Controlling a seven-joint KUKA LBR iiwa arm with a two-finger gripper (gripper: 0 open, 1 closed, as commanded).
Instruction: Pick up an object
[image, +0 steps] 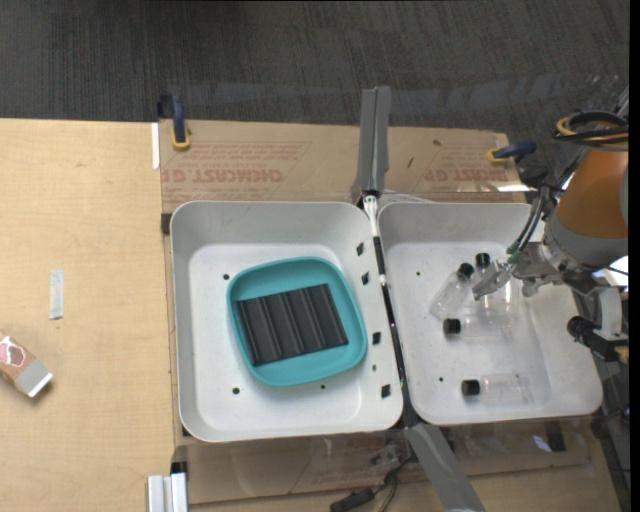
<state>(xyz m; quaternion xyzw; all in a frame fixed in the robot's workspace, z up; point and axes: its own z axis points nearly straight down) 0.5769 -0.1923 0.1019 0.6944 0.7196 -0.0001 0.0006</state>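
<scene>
Fingers lost in clutter, so the gripper's (495, 285) grip couldn't be told! It hung over the right bin (560, 400) among clear bottles (455, 297); the left bin (200, 400) held a teal tray (295, 322).

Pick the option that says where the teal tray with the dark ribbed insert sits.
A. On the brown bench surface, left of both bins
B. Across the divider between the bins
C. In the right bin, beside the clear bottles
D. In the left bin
D: the teal tray lies wholly within the left bin, apart from the clear bottles in the right bin.
</scene>
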